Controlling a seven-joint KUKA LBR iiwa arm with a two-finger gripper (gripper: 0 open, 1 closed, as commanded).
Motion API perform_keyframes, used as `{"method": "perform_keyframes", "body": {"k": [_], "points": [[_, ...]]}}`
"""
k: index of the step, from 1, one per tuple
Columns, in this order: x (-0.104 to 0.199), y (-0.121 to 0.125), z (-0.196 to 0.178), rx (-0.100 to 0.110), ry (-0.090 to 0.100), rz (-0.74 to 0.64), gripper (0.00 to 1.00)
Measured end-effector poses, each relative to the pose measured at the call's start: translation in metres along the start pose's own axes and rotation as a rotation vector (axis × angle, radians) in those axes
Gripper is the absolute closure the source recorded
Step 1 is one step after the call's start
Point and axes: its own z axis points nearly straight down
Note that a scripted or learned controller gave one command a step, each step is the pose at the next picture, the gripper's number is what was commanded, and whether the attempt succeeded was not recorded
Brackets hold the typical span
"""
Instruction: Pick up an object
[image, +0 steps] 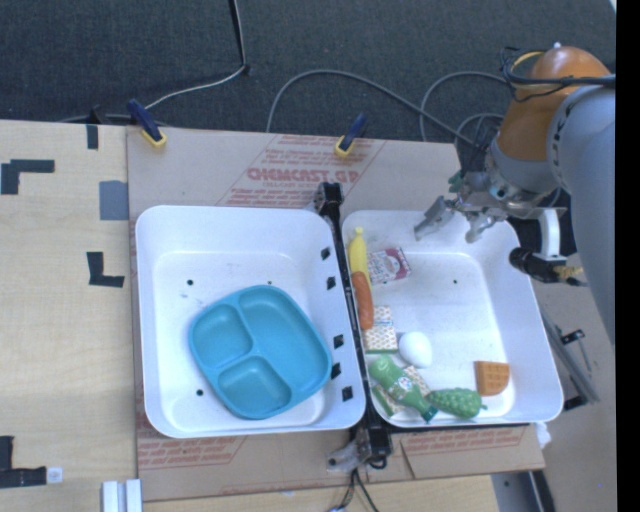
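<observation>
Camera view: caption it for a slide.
Open claw above the right bin's far rim; food toys line its left side, blue plate in the left bin.

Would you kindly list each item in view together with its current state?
claw: open, above the right bin's far rim, holding nothing
blue plate: flat in the left bin
mustard bottle: lying along the right bin's left wall
hot dog: lying beside that wall
white egg: resting loose
green toy: lying at the near wall
orange piece: resting apart
</observation>
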Motion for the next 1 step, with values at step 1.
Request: {"method": "perform_keyframes", "body": {"k": [1], "points": [[0.1720,-0.0206,-0.0287,-0.002,0.004,-0.005,0.00]]}}
